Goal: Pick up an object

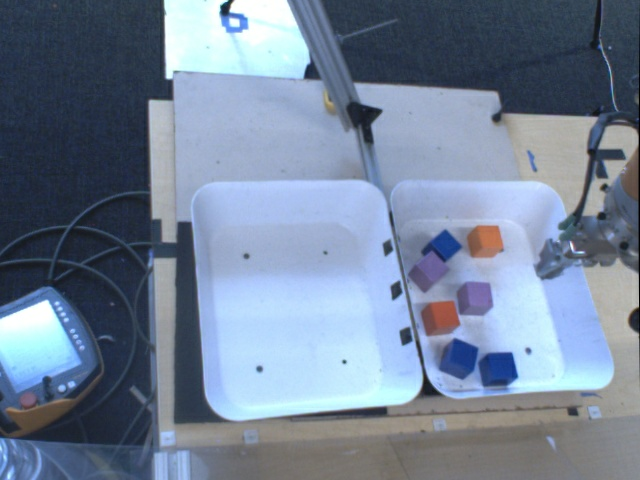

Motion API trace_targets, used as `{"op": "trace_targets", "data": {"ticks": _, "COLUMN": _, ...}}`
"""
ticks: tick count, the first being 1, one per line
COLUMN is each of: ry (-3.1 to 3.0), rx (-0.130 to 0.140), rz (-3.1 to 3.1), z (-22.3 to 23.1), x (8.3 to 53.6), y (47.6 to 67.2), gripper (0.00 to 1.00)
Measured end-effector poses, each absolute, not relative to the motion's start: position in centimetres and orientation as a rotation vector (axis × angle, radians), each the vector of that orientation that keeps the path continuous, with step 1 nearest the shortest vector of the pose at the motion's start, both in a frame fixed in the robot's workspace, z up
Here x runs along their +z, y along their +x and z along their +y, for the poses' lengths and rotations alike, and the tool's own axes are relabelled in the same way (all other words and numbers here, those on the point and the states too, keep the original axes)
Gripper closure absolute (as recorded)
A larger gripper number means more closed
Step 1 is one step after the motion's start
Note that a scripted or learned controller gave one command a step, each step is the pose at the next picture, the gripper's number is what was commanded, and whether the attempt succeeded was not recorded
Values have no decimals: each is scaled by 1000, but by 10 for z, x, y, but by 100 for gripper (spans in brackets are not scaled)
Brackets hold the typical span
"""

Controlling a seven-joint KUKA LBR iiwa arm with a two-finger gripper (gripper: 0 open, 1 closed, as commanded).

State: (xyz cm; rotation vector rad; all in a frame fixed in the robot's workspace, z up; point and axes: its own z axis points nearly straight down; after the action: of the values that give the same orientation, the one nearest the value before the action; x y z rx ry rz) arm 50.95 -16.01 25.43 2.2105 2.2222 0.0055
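Observation:
The right bin (578,298) holds several small cubes. At its back lie a blue cube (442,245) and an orange cube (485,240). A purple cube (428,270) sits near the bin's left wall, with another purple cube (475,297) in the middle. An orange cube (440,317) lies below them, and two blue cubes (459,357) (497,368) rest at the front. My gripper (553,261) hangs over the right side of this bin, well to the right of the cubes, with nothing seen in it.
The left bin (290,190) stands beside the right one, their walls touching. A slanted metal pole (322,43) crosses the back of the bench. A teach pendant (40,353) and cables (100,238) lie off the bench to the left.

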Motion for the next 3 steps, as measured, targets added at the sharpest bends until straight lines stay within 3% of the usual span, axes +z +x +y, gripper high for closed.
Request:
{"op": "trace_targets", "data": {"ticks": 1, "ry": 2209, "rx": 4, "rz": 2231, "z": -113, "x": 244, "y": 527, "gripper": 100}}
{"op": "trace_targets", "data": {"ticks": 3, "ry": 2211, "rx": 2, "rz": 2234, "z": -14, "x": 240, "y": 545, "gripper": 100}}
